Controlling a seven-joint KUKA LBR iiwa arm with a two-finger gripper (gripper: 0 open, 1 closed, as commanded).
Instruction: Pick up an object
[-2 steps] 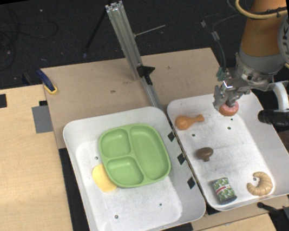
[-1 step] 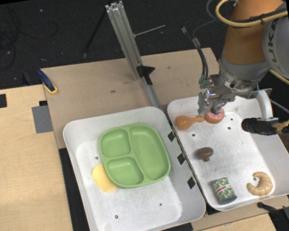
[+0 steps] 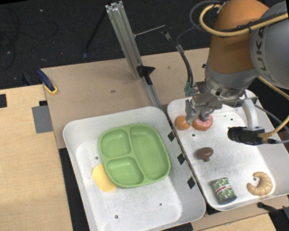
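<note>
- Right now my hand [image 3: 199, 113] hangs low over the far left corner of the right bin [image 3: 285, 171], just above a pink, doughnut-like toy [image 3: 204, 123]; I cannot tell from this angle how the hand is set, nor whether it has anything in it.
- Just beside the pink toy sits a small orange ball [image 3: 181, 123], near the bin's left wall. If I come down off-centre, I judge I could knock the ball away or nip both at once, and neither would lift cleanly.
- Working this near the wall, the hand might also catch the rim and jolt the bin.
- Other candidates lie well apart in the same bin: a brown mushroom-shaped piece [image 3: 204, 153], a green can [image 3: 223, 190] and a croissant [image 3: 259, 183].
- Across in the left bin [image 3: 97, 224], a green divided plate [image 3: 135, 155] rests partly over a yellow piece [image 3: 102, 179]; that one looks awkward to reach.
- Writing: letters run along my arm's grey casing but are cut off; the can's label is too small to read.
</note>
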